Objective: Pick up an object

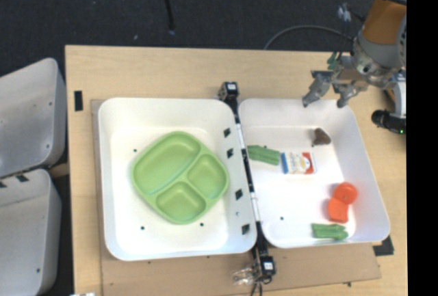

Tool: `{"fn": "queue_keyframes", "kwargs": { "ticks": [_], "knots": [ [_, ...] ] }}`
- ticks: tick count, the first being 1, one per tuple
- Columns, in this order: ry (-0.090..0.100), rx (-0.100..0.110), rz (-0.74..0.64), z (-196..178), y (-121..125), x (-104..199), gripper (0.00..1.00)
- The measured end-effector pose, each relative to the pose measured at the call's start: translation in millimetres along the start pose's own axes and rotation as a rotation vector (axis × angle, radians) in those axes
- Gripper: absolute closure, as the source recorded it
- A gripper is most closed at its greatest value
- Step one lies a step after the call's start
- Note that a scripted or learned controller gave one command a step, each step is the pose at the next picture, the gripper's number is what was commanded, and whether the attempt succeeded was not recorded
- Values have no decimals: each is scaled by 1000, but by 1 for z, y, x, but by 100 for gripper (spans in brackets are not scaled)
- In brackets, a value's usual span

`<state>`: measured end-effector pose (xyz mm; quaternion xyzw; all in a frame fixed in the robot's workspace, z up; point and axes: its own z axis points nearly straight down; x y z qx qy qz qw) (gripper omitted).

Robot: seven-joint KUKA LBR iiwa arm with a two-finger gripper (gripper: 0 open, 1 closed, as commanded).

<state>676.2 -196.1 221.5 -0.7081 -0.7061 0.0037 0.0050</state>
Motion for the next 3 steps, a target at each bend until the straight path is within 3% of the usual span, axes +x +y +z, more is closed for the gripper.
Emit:
{"fn": "queue_keyframes", "kwargs": {
  "ticks": [1,3],
  "knots": [
    [-3,-13,-4,-10,3,1,0],
    [-4,-11,-1,76,3,-9,0]
  ]
}}
